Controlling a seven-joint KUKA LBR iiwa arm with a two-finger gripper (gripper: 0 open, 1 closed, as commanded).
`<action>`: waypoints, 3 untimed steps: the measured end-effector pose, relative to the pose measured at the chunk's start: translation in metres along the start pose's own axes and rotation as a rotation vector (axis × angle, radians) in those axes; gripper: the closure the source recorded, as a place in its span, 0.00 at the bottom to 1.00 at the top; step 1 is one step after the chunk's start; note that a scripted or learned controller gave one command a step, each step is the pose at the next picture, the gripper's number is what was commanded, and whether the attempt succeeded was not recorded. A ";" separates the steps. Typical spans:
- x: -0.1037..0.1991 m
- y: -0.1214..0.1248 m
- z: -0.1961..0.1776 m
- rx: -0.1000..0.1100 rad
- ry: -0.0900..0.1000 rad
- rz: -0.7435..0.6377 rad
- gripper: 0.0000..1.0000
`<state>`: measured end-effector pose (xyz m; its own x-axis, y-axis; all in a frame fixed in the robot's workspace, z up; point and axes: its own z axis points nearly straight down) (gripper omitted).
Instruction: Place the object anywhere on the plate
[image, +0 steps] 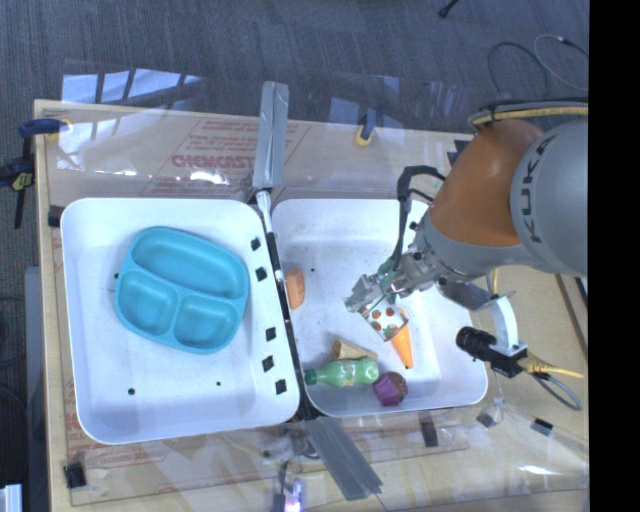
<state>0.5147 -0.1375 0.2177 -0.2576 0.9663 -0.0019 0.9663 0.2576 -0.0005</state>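
A blue three-compartment plate (182, 288) lies in the left bin (90, 400) with nothing on it. My gripper (372, 296) hangs low in the middle of the right bin (330, 220), directly over the upper edge of a pizza-slice toy (388, 320). An orange carrot (401, 348) lies just below the slice. Whether the gripper touches the slice cannot be told from here. The arm (500, 200) reaches in from the right and hides the bin's upper right part.
Also in the right bin are an orange piece (295, 288) by the left wall, a tan cone (353, 349), a green bottle (343, 375) and a purple ball-like toy (390, 388) along the front. A divider wall (272, 300) separates the bins.
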 end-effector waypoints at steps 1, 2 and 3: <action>0.050 0.051 0.017 0.002 0.002 -0.105 1.00; 0.147 0.098 0.004 0.003 0.002 -0.155 1.00; 0.146 0.098 0.004 0.003 0.002 -0.154 0.00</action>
<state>0.5713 0.0290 0.2136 -0.4028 0.9153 0.0005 0.9153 0.4028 -0.0035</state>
